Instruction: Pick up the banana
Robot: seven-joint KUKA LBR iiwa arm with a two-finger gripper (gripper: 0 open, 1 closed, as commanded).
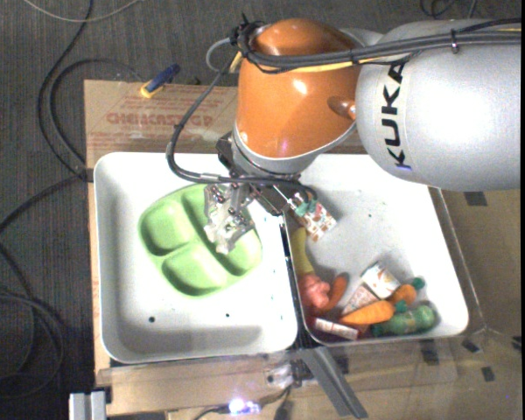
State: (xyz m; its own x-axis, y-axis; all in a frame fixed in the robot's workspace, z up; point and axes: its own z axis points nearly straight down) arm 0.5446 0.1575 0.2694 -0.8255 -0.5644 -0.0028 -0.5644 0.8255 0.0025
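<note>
While the gripper (227, 221) hangs over the green divided plate (188, 252) in the left bin (122, 322), finger state indiscernible; banana (298, 250) lies against the right bin's (451, 296) left wall.

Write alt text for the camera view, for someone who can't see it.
A grey and orange robot arm reaches in from the right, its gripper hanging over a green divided plate in the left white bin. The right bin holds toy food piled at its near edge, including a carrot and a yellowish banana by the shared wall.
</note>
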